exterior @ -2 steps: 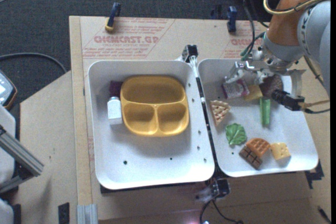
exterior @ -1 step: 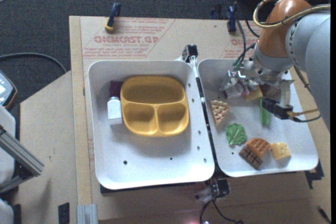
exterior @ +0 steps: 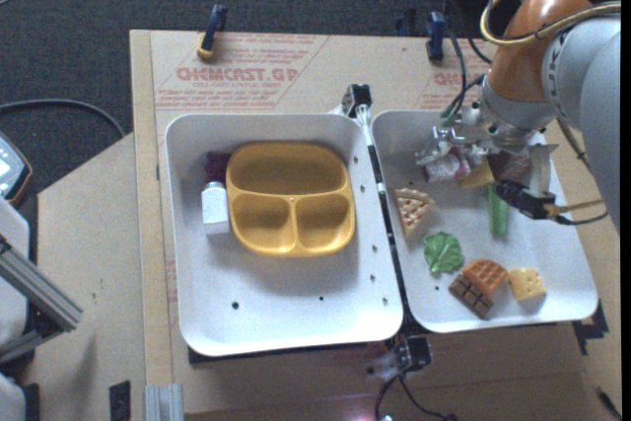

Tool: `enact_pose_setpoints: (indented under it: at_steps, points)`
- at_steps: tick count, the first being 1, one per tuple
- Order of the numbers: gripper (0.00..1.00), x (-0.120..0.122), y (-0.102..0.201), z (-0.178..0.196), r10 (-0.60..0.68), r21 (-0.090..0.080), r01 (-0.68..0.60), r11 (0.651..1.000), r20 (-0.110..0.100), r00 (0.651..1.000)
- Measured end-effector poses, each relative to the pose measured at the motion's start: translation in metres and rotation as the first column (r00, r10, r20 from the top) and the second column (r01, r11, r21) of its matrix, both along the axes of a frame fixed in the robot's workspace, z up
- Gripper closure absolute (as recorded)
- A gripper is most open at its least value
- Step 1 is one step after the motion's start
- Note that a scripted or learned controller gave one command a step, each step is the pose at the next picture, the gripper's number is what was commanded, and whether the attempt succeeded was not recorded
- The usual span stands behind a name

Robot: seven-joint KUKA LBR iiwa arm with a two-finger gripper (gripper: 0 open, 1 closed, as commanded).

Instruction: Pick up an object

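**Gripper low over the far clutter in the right bin, nothing confirmed held**

Nearest me in the right-hand shallow white bin [exterior: 584, 295] lie a brown toy waffle square [exterior: 479, 286] and a yellow toy cheese wedge [exterior: 526, 284], close together. Just beyond them are a green plastic lettuce leaf [exterior: 444, 252], a triangular toy pizza slice [exterior: 413, 209] and a slim green stick-shaped piece [exterior: 498, 210].

Further back, the gripper [exterior: 456, 146] sits low over a tight cluster: a pink-and-white crumpled item [exterior: 443, 167] touching a tan block [exterior: 475, 176]. I judge one of these two to be the object to pick. I cannot tell whether the gripper is open or closed, and I see nothing plainly caught in it.

To do this well, I would centre on one piece rather than the seam between them, close fully, then lift straight up, slowly.

The left bin [exterior: 258, 315] holds a yellow divided plastic plate [exterior: 291, 197], with a small white bottle [exterior: 215, 208] beside it.
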State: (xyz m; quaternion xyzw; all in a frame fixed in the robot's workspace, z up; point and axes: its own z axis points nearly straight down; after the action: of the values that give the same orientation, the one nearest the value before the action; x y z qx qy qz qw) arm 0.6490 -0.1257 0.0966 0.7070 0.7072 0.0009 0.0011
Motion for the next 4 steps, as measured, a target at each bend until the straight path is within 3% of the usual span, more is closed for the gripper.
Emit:
enact_pose_setpoints:
  at_steps: [2,3,4]
  points:
    - [1.0,0.002,0.005,0.116,0.001,-0.002,-0.001,1.0,0.006,1.0]
    - [1.0,0.003,0.005,0.129,0.001,-0.001,-0.001,1.0,0.002,1.0]
    - [1.0,-0.049,0.025,0.136,-0.001,0.002,0.001,1.0,-0.007,1.0]
